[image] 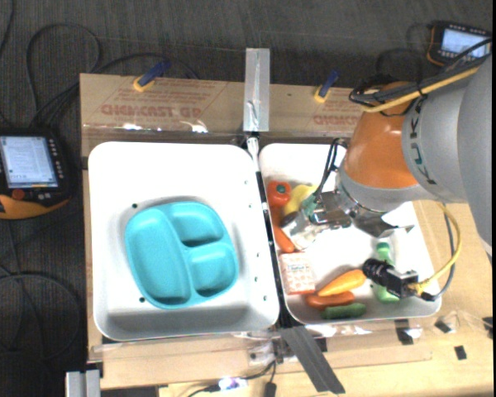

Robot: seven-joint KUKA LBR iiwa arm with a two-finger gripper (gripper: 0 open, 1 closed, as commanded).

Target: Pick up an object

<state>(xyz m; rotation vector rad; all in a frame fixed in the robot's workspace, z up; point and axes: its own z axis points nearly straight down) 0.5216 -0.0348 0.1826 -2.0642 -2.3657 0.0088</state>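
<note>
We see a dark grey carpet [107, 23] across the top, crossed by thin black cables [33, 35]. At nine o'clock a handheld control pad [23, 172] with a lit screen lies on it; another pad [459, 41] sits at one o'clock. The bench top is brown cardboard [174, 102], held by two clamps [149, 75] at twelve o'clock. Light is even.

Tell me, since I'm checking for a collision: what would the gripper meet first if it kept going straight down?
Probably the yellow toy and orange carrot-like piece under the gripper in the right bin; depth is unclear from above.
</note>
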